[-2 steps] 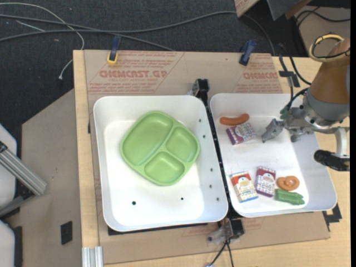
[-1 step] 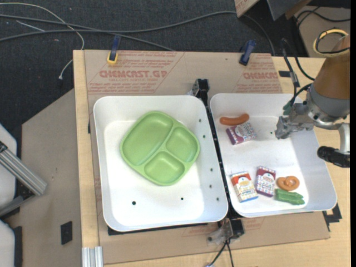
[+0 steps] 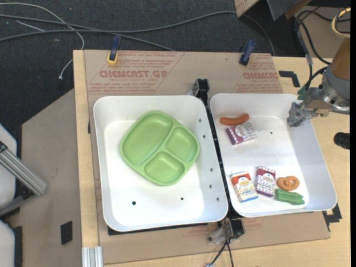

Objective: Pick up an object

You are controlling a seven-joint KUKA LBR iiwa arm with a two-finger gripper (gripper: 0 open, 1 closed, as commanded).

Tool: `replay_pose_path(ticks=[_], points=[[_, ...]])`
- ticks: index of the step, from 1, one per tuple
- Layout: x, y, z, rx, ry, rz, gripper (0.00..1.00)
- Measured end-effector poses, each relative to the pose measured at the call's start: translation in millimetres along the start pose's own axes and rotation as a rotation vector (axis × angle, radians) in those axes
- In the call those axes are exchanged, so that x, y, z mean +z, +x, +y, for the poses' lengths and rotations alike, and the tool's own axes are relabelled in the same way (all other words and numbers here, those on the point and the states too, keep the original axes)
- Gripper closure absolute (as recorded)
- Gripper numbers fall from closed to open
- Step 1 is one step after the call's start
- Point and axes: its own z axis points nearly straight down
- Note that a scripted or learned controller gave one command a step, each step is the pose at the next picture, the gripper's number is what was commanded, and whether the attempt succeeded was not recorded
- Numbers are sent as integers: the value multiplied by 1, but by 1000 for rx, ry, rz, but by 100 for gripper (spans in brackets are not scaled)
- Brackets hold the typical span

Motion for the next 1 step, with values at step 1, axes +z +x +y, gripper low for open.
replay_pose_path(ticks=[1], points=[[-52, 5, -7, -1, 1, 1, 100]])
